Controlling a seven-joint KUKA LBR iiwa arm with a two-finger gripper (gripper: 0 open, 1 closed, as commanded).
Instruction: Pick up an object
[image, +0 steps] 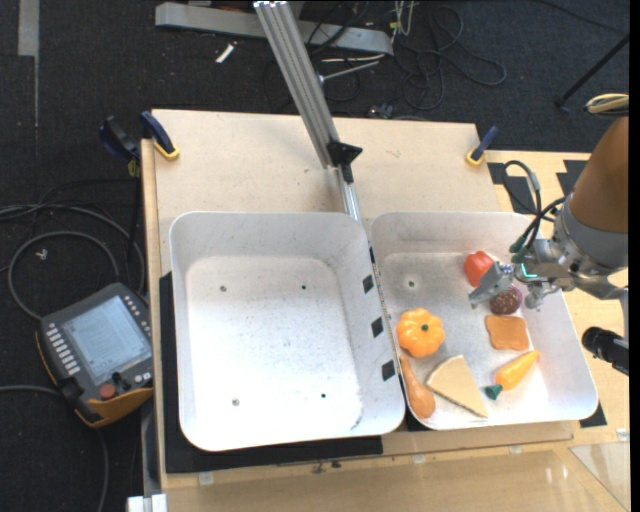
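Crowdedly, the right bin (575, 330) is holding every item: the end effector (510, 282) is hanging just over a dark round object (506, 300), with a red piece (478, 266) just beside it at the upper left. Whether anything is being gripped, I cannot tell. An orange slab (507, 333), a small pumpkin (421, 332), a cheese wedge (457, 384) and two carrots (517, 369) are lying nearby.

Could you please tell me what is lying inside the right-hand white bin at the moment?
The right bin holds an orange pumpkin, a carrot, a pale wedge, a toast-coloured slice, a small orange vegetable, a red piece and a dark round item. The gripper partly covers the last.
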